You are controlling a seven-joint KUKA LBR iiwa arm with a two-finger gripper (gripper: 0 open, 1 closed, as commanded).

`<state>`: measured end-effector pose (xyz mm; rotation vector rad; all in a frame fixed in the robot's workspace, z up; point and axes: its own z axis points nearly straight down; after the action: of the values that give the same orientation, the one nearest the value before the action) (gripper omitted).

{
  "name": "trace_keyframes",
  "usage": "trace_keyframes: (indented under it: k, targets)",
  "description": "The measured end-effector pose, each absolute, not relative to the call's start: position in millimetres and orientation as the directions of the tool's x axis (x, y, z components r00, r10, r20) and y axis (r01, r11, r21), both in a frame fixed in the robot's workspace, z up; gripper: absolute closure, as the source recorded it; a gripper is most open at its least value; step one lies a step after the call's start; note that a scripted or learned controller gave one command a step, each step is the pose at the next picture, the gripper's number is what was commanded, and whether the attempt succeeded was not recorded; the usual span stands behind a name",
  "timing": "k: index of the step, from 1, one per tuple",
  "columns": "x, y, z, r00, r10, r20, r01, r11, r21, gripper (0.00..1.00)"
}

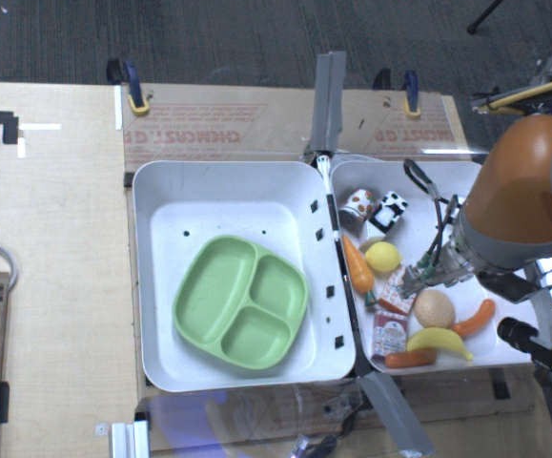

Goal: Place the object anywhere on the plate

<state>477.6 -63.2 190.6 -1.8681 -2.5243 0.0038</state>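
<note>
The gripper [426, 277] hovers in the right bin over a beige ball [434, 307]; jaw state I cannot tell. Probably light, smooth, rolling; pinch across its middle, then carry to the green plate [241, 301].

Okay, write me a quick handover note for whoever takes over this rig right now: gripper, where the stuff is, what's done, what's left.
Gripper: low in the right bin, among the toy food, just left of the tan round piece. Whether it is open or shut cannot be told from this view, and nothing is seen held.
Objects: carrot, lemon, banana, two sausages and small packets all lie in the right bin.
Plate: the green divided plate sits in the left bin with nothing on it.
Done: nothing placed yet.
Left: grasp one object, carry it to the left bin, set it anywhere on the plate.
</note>
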Motion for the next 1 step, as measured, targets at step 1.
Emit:
trace_keyframes:
  k: [1]
  targets:
    - [478.4, -120.9, 321.5, -0.246, 0.969, -0.002, 0.969, 0.246, -0.001, 1.0]
